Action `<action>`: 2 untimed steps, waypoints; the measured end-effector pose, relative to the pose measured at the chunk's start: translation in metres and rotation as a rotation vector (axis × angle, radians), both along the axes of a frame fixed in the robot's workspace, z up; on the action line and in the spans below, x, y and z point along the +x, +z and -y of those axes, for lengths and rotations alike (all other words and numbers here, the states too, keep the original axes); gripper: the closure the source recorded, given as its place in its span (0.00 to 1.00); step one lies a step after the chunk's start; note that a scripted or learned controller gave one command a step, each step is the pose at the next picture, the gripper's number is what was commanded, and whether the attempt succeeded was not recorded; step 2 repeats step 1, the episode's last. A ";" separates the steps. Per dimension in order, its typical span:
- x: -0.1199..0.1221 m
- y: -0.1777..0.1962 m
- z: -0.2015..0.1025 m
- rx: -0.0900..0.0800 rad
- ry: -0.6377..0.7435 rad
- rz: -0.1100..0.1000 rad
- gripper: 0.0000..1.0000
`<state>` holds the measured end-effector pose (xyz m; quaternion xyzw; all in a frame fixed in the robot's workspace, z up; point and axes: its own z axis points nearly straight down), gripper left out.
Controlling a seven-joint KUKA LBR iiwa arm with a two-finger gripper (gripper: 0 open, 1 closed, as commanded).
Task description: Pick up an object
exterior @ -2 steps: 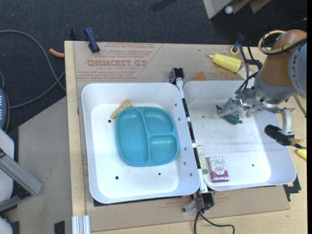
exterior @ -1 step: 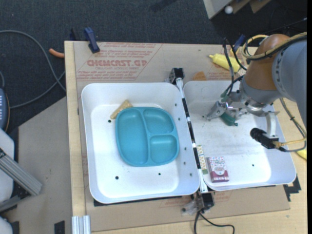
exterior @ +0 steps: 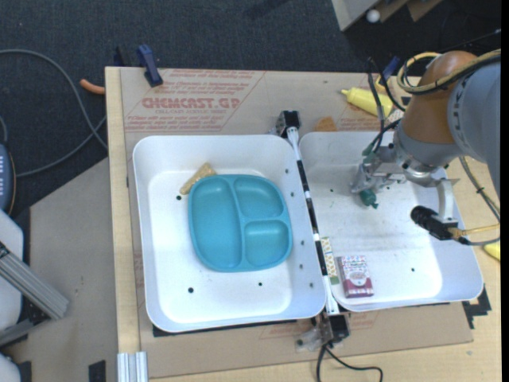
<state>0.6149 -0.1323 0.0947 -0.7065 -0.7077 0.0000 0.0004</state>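
Under both bins you see a tan board (exterior: pixel 231 102) printed with red letters; only "CHEMCAST" reads with any confidence. On it sit two shallow white bins, smooth and round-cornered. Your left bin (exterior: pixel 159 173) holds a teal plate (exterior: pixel 238 221), a glossy rounded rectangle split into three compartments, with a small tan piece (exterior: pixel 196 178) touching its upper left corner. Your right bin (exterior: pixel 398 277) is speckled on its floor. Your arm (exterior: pixel 465 102), grey with an orange band, reaches in from the right and bends down over the right bin's upper part. Its gripper (exterior: pixel 367 191) points downward, and a small dark green thing (exterior: pixel 369 200) shows at the tips; whether the fingers pinch it you cannot tell. Near the right bin's lower left corner lies a flat packet (exterior: pixel 355 275), printed red and white, its writing too small to read.
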 end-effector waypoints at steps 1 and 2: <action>-0.039 0.090 -0.065 0.000 0.000 0.001 1.00; -0.039 0.090 -0.065 0.000 0.000 0.001 1.00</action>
